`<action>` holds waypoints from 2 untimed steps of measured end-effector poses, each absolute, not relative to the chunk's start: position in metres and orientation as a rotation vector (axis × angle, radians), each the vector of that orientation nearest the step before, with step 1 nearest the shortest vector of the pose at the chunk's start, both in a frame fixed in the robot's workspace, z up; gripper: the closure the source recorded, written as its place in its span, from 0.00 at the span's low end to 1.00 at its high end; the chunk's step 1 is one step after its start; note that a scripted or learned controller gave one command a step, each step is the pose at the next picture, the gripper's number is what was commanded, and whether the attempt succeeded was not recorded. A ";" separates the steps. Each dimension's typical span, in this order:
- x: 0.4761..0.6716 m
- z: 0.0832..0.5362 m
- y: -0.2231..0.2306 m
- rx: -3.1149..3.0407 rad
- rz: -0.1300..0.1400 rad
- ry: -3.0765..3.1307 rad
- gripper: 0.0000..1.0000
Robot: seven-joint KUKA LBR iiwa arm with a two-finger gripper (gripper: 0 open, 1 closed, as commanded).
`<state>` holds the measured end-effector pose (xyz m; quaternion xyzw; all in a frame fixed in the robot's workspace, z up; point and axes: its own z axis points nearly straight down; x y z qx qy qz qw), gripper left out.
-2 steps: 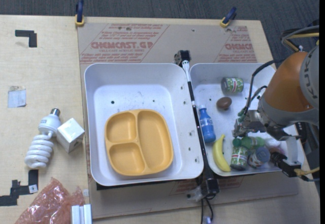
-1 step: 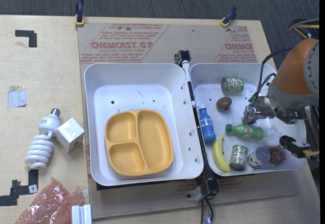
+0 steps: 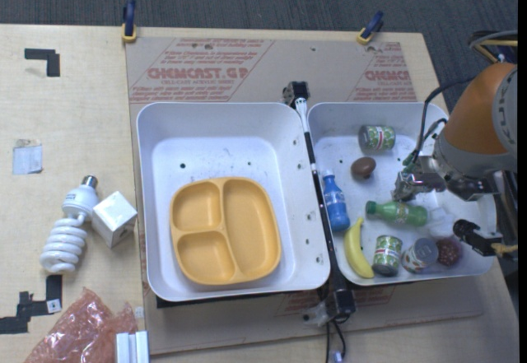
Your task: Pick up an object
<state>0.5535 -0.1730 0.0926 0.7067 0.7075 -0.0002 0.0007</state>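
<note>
The right bin [image 3: 329,127] holds several objects. A green can [image 3: 376,137] lies at the back, with a brown round fruit [image 3: 363,166] just in front of it. A blue bottle [image 3: 334,202] lies along the left wall. A green bottle [image 3: 398,211] lies on its side in the middle. At the front are a banana [image 3: 356,249], an upright can [image 3: 387,254], a tipped can [image 3: 421,254] and a dark red fruit [image 3: 449,251]. My gripper [image 3: 409,184] hangs low over the bin's right part, right above the green bottle's far end.
The left bin [image 3: 152,139] holds a yellow divided plate [image 3: 224,230]. Outside the bins on the left lie a spiral light bulb [image 3: 66,231], a white cube [image 3: 114,217] and a red mesh bag [image 3: 82,328]. The arm's orange band [image 3: 486,110] sits over the bin's right edge.
</note>
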 end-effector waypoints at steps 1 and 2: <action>0.627 0.093 -0.163 2.217 -0.001 2.223 0.00; 0.561 0.092 -0.154 2.221 -0.001 2.221 0.00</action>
